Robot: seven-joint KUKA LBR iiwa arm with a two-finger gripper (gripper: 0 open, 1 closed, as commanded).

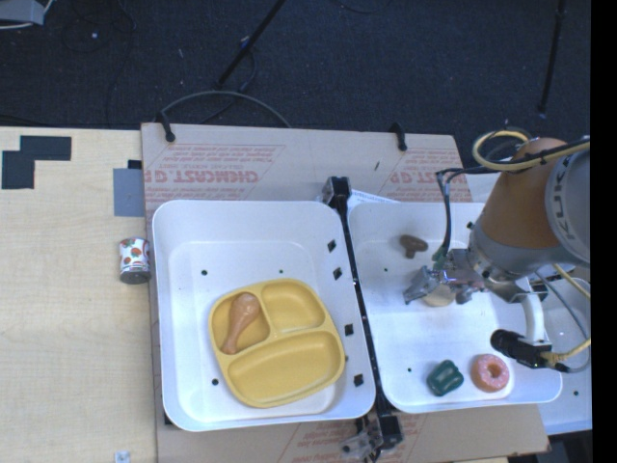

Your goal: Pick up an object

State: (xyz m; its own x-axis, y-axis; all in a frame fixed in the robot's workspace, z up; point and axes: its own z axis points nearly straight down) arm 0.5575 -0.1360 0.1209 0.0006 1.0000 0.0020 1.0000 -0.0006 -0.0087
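Arm (528, 208) enters from 3 o'clock, orange band above the wrist, reaching low over the right bin (386, 355). Gripper (441, 285) sits near the bin's middle, slightly toward 3 o'clock. Can't tell whether its grip is spread or closed, as the metal parts blur together from this angle.

Pale lump (439, 299) is right at the gripper, touching or just under it. It looks to be inside the grip, but the view is too poor to confirm, so no hold is called.

Other items in the right bin:
- brown piece (413, 245) at 11 o'clock from the gripper, near but apart, lying on the floor.
- green block (444, 378) at 6 o'clock from the gripper, close to the bin's near wall.
- pink doughnut (491, 372) just beside the green block on its 3 o'clock side, not touching.

Left bin (193, 230) holds a yellow divided tray (289, 367), set toward 5 o'clock in the bin and turned at a slant. Drumstick (241, 321) lies in the tray's compartment at 9 o'clock. The two bins sit edge to edge on a cardboard sheet (241, 162).

Small spotted can (134, 259) lies on the bench outside the left bin, at its 9 o'clock, just beside the wall.
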